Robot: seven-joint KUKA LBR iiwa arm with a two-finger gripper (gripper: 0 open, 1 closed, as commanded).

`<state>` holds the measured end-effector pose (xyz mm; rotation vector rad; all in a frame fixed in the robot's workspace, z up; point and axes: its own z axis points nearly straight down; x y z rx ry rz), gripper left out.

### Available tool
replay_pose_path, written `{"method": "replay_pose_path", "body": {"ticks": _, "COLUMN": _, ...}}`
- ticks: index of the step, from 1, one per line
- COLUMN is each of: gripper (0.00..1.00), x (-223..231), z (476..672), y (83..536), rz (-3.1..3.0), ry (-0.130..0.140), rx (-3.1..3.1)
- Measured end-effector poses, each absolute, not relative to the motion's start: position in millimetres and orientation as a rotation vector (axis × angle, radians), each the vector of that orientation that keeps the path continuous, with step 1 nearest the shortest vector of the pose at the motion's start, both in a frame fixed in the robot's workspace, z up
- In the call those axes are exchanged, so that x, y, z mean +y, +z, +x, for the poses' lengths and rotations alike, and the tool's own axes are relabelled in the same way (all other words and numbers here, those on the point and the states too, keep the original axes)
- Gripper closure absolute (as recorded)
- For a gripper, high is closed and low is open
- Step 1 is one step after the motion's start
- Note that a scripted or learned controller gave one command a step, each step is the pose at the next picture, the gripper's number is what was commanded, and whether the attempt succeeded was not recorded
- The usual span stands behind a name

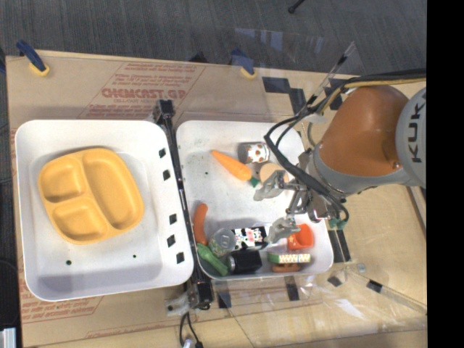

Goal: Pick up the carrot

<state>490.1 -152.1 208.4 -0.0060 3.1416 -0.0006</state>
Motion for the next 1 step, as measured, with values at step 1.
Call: {"method": "replay_pose_path", "body": {"ticks": 1, "gripper": 0.0, "x": -210.3, "z": 557.7, "y": 161.7, "rz": -0.007, "ry": -0.002, "rx": 3.143}}
